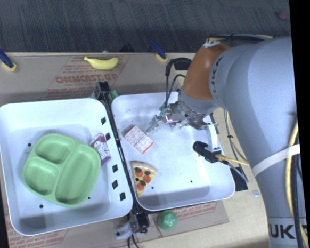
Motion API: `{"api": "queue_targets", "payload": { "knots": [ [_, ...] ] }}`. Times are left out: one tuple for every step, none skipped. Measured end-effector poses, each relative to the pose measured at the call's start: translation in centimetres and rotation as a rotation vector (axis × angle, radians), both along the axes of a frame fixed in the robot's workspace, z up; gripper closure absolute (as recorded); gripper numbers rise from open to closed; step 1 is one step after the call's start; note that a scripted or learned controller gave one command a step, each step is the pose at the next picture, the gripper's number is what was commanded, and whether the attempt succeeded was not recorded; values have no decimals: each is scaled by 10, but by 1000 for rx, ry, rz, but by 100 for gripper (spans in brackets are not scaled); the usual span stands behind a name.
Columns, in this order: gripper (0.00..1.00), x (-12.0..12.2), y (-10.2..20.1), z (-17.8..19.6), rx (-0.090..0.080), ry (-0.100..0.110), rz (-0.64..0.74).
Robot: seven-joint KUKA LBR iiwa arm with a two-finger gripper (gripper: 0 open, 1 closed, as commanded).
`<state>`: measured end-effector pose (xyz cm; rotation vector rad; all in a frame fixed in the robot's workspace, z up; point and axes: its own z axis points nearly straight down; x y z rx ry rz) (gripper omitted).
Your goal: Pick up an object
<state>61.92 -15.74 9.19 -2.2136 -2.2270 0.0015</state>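
In the right bin [213, 188] lie a small pink-and-white box [138, 139] and a toy pizza slice [142, 177]. My gripper [160, 119] hangs over the upper middle of this bin, just right of and above the box, its thin fingers pointing left. Nothing shows between the fingers. The grey arm with its orange band [199, 80] comes in from the right and covers the bin's right side.
The left bin [23, 211] holds a green divided plate [61, 168] and a small dark red packet [100, 146] against its right wall. A yellow banana [102, 61] lies on the cardboard behind the bins. A green ball [166, 219] sits in front of the right bin.
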Motion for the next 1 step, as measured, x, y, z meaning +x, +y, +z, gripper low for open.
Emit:
{"api": "queue_targets", "payload": {
  "knots": [
    [100, 0, 0, 10, 0, 0, 3]
  ]
}}
